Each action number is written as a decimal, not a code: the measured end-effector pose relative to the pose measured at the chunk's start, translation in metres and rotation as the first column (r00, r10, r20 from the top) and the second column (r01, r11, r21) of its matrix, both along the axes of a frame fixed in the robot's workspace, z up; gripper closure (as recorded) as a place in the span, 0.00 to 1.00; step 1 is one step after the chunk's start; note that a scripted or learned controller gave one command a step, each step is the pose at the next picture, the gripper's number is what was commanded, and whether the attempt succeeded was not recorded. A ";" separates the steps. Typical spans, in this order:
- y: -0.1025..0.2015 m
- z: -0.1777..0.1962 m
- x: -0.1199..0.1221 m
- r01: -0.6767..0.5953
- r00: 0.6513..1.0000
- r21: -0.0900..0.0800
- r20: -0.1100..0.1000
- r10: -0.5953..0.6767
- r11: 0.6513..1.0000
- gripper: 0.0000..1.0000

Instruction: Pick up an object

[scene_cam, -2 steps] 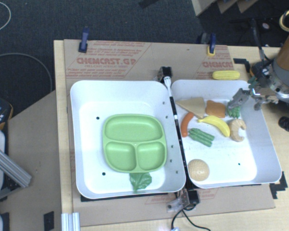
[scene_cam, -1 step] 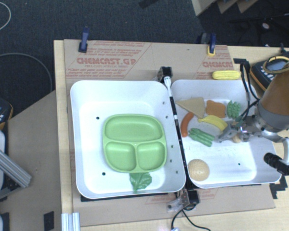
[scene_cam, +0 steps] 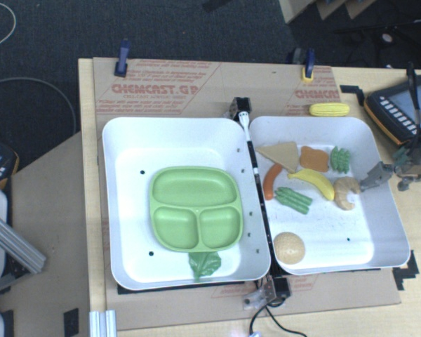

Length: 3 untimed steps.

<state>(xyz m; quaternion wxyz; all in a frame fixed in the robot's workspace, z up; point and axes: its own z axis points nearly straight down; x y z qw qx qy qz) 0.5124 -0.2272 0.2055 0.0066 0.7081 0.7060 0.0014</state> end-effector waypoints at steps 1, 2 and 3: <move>0.001 0.170 -0.032 -0.003 1.000 -0.001 0.007 0.003 1.000 0.00; 0.043 0.306 -0.032 -0.007 1.000 0.001 0.009 0.007 1.000 0.00; 0.041 0.309 -0.032 -0.004 1.000 0.002 -0.003 0.004 1.000 1.00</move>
